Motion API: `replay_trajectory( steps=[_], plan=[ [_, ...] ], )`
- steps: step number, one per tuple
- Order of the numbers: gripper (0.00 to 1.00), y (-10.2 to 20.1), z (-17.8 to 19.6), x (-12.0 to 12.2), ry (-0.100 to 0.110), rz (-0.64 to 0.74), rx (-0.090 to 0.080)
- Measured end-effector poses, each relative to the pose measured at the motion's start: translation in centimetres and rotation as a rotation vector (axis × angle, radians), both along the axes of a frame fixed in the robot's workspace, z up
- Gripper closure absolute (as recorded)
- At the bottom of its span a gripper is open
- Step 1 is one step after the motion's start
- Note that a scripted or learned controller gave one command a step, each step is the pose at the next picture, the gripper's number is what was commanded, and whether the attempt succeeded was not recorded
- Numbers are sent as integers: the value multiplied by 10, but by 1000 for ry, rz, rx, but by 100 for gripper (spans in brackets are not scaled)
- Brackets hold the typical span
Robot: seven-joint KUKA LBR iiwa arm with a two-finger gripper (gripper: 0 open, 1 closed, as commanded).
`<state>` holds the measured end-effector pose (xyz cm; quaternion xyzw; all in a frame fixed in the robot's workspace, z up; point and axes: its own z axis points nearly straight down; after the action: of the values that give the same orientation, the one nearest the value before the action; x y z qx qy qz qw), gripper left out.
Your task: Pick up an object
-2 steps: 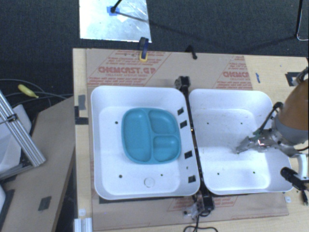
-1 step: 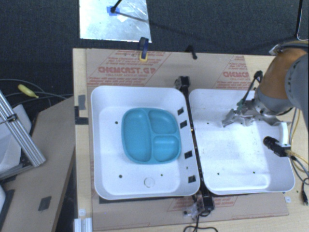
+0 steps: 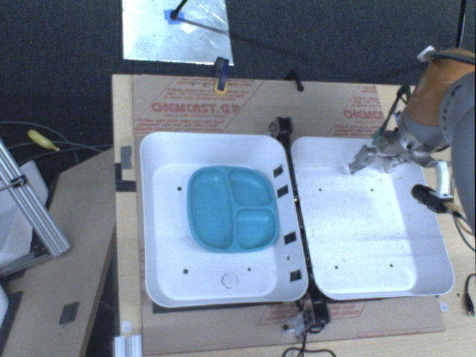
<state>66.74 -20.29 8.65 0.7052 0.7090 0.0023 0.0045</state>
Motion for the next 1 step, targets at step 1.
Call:
replay_trajectory(
  steps=[1],
  plan=[
    [0, -5, -2, -78, 13, -7, 4]
  ],
)
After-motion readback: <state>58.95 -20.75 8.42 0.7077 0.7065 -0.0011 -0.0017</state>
